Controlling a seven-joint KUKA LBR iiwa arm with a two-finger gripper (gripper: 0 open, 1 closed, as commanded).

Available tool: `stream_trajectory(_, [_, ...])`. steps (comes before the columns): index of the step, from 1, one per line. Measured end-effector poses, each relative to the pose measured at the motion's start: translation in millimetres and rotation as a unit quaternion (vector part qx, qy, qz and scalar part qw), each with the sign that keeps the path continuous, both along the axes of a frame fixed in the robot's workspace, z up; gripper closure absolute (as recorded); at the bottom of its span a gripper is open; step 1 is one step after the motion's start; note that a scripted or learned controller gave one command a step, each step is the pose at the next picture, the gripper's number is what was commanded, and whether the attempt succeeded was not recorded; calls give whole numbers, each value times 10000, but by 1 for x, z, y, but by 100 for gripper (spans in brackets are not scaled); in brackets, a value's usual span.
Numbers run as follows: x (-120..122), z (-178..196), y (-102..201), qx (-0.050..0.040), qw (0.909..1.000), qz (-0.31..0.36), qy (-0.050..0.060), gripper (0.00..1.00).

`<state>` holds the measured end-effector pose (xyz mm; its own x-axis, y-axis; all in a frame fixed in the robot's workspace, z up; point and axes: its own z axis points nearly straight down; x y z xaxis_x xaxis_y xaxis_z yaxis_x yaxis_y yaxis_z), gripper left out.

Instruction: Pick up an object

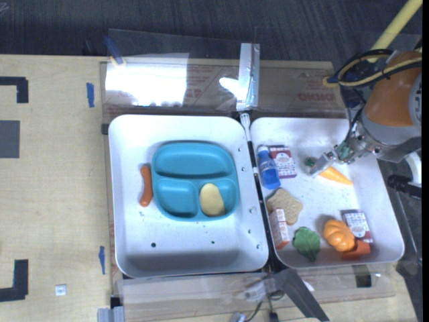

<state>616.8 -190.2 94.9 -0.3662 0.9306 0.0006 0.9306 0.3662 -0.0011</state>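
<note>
Over right bin, hand low beside orange wedge; finger spread unclear, grip cannot tell.

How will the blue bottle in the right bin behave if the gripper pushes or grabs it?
The blue bottle lies on its side, so a sideways push would probably roll it. It looks small and plastic, likely light and smooth, maybe slippery. It lies beside the red-and-white packet, which may move too.

Tray in left bin; bottle in right bin.
</note>
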Motion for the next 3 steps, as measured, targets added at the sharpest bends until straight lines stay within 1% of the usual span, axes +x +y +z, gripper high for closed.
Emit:
stream_trajectory(1, [3, 15, 0, -10, 10000, -3, -57, 100])
stream_trajectory(2, [40, 48, 11, -8, 9991, -422, -40, 100])
stream_trajectory(3, [53, 100, 67, 0, 9989, -470, -55, 100])
